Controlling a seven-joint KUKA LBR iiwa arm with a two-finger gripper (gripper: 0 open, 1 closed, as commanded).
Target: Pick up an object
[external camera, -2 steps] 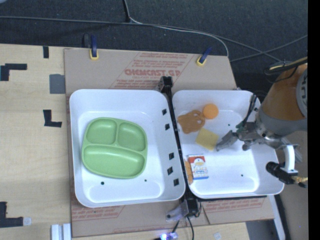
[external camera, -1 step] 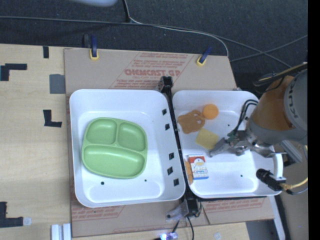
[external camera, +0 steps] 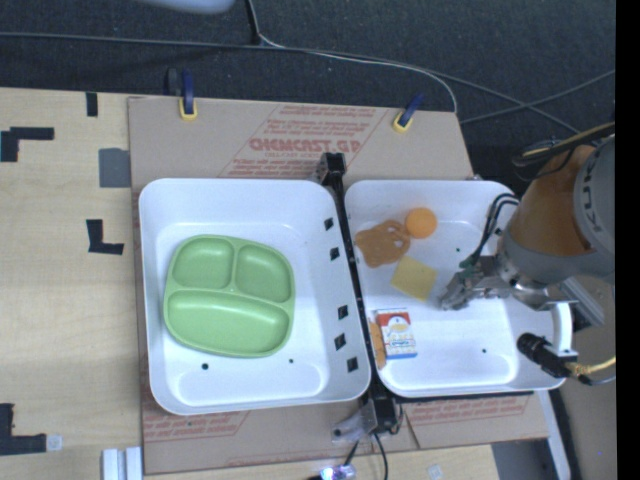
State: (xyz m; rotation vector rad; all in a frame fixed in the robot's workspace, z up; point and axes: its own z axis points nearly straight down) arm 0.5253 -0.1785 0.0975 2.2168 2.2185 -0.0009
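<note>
While gripper (external camera: 457, 295) hovers in right bin (external camera: 500, 363), beside yellow block (external camera: 413, 278)

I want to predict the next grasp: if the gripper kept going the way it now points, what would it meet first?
Probably the yellow block: the gripper points leftward and down toward it in the right bin. Depth is unclear, so it may touch the bin floor first.

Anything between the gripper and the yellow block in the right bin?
Nothing visible. The gripper sits low in the right bin, just right of the yellow block, with bare bin floor between them. The orange ball and brown piece lie beyond the block, and the small carton lies below it, off that line.
</note>
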